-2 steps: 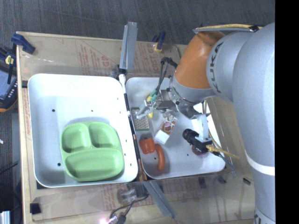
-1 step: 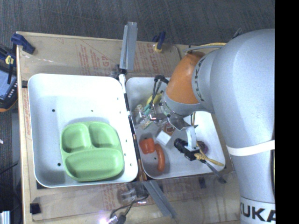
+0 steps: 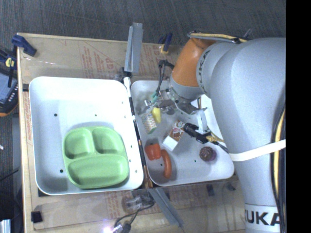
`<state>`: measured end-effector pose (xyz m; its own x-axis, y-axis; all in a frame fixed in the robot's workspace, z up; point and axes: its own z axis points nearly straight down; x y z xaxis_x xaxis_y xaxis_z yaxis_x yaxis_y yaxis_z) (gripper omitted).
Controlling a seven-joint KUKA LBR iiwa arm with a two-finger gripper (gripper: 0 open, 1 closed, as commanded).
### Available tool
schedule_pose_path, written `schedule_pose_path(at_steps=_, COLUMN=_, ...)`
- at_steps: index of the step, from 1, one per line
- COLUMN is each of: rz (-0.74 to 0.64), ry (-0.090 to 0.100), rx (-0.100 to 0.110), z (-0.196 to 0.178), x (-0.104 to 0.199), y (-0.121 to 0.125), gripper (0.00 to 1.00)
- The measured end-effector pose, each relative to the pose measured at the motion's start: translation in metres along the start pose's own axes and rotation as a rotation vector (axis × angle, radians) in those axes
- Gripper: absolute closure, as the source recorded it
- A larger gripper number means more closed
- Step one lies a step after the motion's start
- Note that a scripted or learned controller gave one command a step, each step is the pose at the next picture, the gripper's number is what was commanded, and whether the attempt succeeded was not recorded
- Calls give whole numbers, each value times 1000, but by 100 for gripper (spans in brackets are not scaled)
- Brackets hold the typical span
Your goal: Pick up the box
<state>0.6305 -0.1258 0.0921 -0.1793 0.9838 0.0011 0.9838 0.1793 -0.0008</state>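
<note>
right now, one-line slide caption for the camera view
KUKA arm reaches over right bin clutter; green tray in left bin.

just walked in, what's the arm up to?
The KUKA arm is reaching from the right into the right bin, its pincer down among clutter near that bin's upper left corner. The bin holds a small box near the middle, a yellow item, an orange-red piece and a dark round object. The box lies loose on the bin floor, not picked up. The left bin holds a green divided tray.

Green tray (image 3: pixel 96 158) in left bin (image 3: pixel 43 96)
</note>
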Motion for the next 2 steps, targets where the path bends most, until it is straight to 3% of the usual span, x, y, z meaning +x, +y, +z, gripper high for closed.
schedule_pose_path(at_steps=1, rz=-7, ry=-17, rx=-7, z=-5, x=24, y=-26, gripper=0)
schedule_pose_path(at_steps=2, rz=-14, ry=-9, rx=-4, z=-13, x=29, y=-25, gripper=100)
